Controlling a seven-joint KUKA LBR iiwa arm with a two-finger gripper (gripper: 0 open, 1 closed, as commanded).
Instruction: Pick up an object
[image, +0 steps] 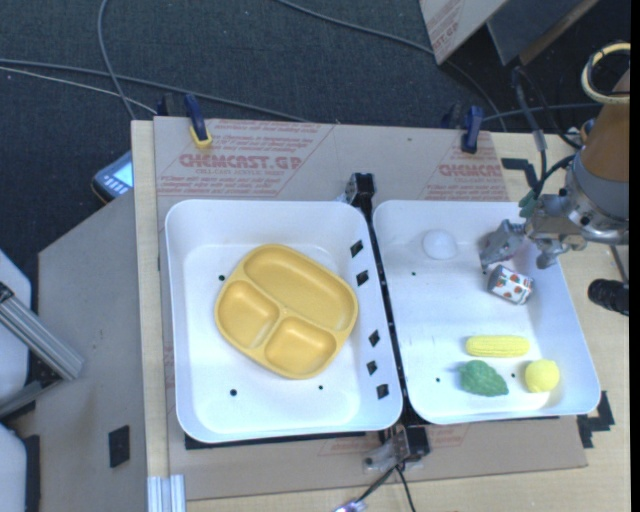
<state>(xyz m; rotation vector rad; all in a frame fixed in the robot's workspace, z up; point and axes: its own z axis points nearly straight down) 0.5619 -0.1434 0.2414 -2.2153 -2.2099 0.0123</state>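
The left bin (185, 300) carries a yellow divided plate (287, 310), lying flat near its middle, turned askew to the walls. It looks like a place to set things down rather than something to lift.

The right bin (575, 345) holds the loose pieces. A pale round lump (439, 243) sits near the far wall. Along the near side lie a green leafy piece (483, 379), a corn cob (497, 346) just behind it, and a lemon (542, 375) to their right, close but apart.

A small white box with red dots (510, 286) lies tilted in the far right part, probably the target. The gripper (512, 245) hangs just above and behind it. Its jaws stand apart with nothing between them, so no grasp is made yet.
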